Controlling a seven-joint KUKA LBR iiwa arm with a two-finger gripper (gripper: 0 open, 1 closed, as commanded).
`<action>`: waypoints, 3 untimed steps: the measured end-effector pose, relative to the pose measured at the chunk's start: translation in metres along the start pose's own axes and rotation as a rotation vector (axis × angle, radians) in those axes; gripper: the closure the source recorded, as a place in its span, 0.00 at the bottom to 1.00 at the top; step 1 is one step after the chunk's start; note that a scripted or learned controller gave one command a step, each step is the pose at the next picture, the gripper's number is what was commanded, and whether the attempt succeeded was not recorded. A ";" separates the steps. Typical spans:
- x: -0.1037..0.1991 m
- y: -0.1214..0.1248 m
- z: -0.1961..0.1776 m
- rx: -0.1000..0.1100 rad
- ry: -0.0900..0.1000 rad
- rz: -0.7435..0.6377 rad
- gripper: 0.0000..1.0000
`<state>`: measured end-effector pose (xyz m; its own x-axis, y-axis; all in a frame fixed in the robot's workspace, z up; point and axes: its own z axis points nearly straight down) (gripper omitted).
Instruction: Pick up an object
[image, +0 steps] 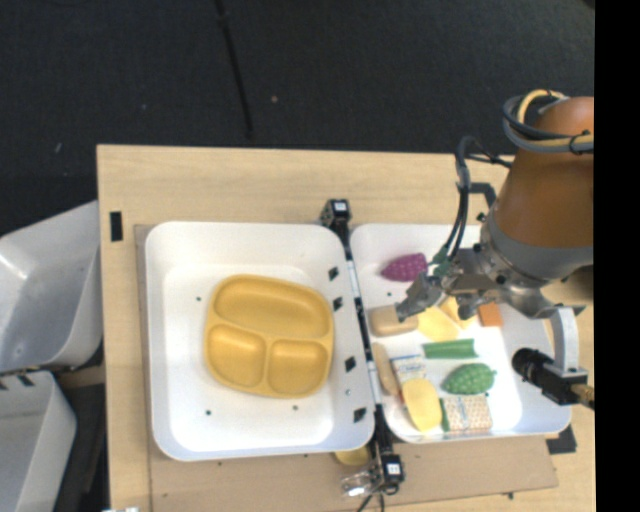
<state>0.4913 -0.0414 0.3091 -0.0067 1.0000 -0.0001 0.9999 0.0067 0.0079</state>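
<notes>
In the camera view, the tool (425, 297) hangs low in the right bin (372, 245), just above the tan block (392, 321); whether it grips anything cannot be told. Right of the block lie a yellow piece (437, 324), green bar (448, 349) and purple grapes (404, 267). The yellow tray (268, 334) sits left of it, in the left bin (180, 420).

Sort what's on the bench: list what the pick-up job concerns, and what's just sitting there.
Job:
hand
purple grapes
tan block
green stick
green leafy piece
yellow piece
right bin

Lying about:
yellow divided tray
left bin
</notes>
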 end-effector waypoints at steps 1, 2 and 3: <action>-0.003 0.000 -0.007 0.004 -0.002 0.000 1.00; 0.077 0.000 -0.022 0.007 0.001 -0.003 1.00; 0.101 0.002 -0.146 -0.007 0.002 0.001 1.00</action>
